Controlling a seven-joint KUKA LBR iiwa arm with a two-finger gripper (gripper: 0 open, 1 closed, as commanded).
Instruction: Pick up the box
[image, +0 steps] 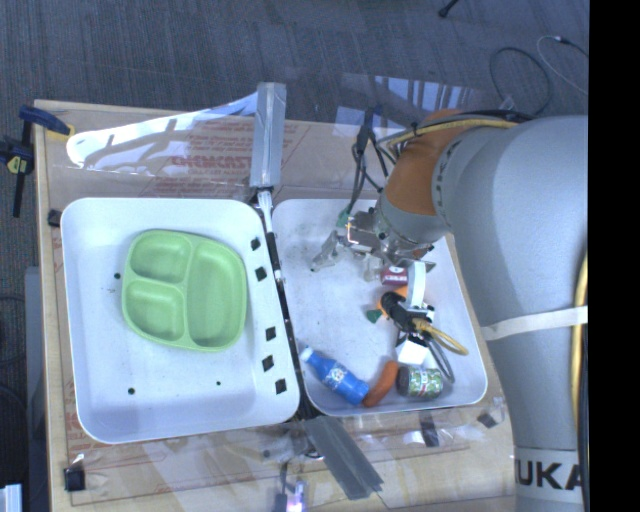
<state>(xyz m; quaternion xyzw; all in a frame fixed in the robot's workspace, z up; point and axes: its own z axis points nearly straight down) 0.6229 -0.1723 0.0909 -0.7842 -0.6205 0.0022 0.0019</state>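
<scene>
A small red and white box (400, 274) lies in the right bin (310, 300), close under the arm's wrist and partly hidden by it. My gripper (350, 260) hangs low over the upper middle of that bin, just left of the box. Its fingers stand spread, one fingertip (322, 261) to the left and the other near the box, with bare bin floor between them. The gripper holds nothing.
Along the right bin's lower right lie a tool with yellow handles (428, 328), a small white block (412, 352), a green can (421, 382), an orange piece (381, 383) and a blue bottle (334, 375). A green divided plate (185, 290) lies in the left bin (90, 380).
</scene>
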